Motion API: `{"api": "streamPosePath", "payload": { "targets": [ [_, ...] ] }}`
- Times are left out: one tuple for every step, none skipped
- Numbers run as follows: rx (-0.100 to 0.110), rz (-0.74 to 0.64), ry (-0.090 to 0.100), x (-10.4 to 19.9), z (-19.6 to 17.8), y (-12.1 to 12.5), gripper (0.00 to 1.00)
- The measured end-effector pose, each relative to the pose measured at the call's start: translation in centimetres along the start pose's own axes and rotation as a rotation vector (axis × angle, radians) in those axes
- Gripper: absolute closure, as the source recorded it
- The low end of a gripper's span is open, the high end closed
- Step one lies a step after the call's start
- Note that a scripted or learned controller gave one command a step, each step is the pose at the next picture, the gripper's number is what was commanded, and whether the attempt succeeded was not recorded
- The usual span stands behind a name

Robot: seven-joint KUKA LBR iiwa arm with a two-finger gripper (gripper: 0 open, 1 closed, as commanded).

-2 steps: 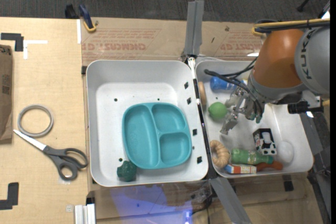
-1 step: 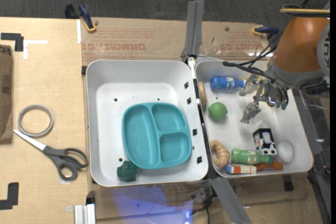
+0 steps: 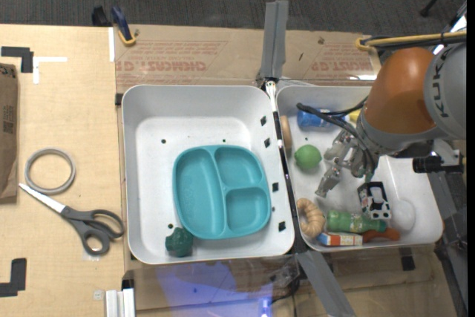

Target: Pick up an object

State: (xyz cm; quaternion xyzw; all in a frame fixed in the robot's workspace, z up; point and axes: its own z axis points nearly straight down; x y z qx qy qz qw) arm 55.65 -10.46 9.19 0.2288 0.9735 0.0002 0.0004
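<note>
My gripper [image 3: 340,174] hangs over the middle of the right bin [image 3: 423,182], open, with nothing between its fingers. Its lower fingertip [image 3: 325,187] points down-left. A green ball [image 3: 308,156] lies just left of it, apart from the fingers. A beige braided ring [image 3: 312,215] sits below it near the bin's front left. A green bottle [image 3: 355,221] and a red and white tube [image 3: 358,237] lie along the front wall. A black and white object [image 3: 373,200] rests right of the fingertip. A blue object [image 3: 315,119] lies at the back, partly under the arm.
The left bin [image 3: 148,159] holds a teal divided plate [image 3: 223,191] and a dark green lump [image 3: 179,242] at its front. Scissors [image 3: 82,219] and a tape ring [image 3: 50,169] lie on the bench to the left. The orange-banded wrist [image 3: 401,96] covers the right bin's back right.
</note>
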Motion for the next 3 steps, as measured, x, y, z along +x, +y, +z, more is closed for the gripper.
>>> {"api": "streamPosePath", "payload": {
  "targets": [
    [0.000,0.129,-0.002,-0.6,0.0,1.4,0.00],
    [0.004,-0.165,0.009,-8.2,0.2,-1.0,0.00],
    [-0.001,-0.223,-0.003,-4.1,-0.1,2.9,0.00]
  ]
}}
